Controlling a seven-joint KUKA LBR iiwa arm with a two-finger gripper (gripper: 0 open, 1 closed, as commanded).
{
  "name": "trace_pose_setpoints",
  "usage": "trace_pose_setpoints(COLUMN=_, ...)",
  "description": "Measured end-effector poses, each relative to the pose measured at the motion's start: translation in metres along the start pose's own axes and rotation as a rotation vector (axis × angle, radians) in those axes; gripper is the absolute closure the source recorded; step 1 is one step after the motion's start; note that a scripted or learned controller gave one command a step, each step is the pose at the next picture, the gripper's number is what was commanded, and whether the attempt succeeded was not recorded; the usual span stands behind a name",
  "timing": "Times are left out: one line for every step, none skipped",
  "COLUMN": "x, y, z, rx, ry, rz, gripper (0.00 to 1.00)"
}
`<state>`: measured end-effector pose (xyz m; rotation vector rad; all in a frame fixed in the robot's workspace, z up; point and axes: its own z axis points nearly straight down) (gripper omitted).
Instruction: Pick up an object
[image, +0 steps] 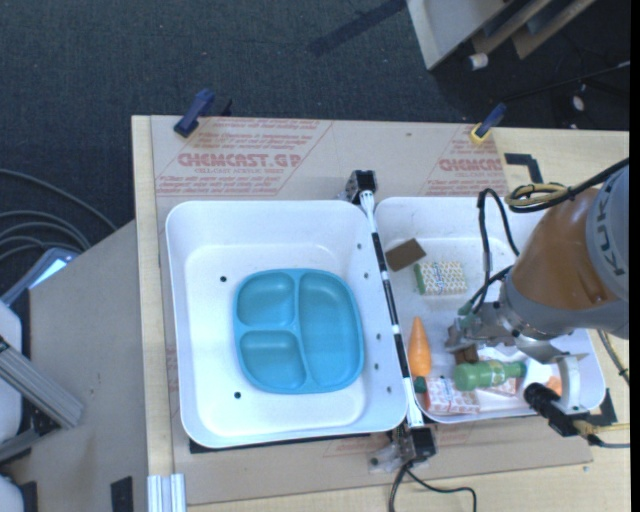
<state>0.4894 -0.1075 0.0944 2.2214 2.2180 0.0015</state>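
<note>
Jaws (468, 338) low among crowded items, state unclear; risk: nudging green plastic bottle (487, 376) or orange carrot (419, 347), grasp missing.

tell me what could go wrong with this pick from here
1. The pincer sits low in the right bin among crowded items: the green bottle, the carrot and a flat packet lie close together, so it may nudge or pinch the wrong thing.
2. The bottle lies on its side and could roll away from a grip.
3. The arm's cables hang over the bin and could snag.
</note>
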Motion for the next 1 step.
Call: trace_pose_setpoints(x=0.0649, y=0.0501, z=-0.0906, rx=0.002, ry=0.002, rz=-0.003, gripper=1.00)
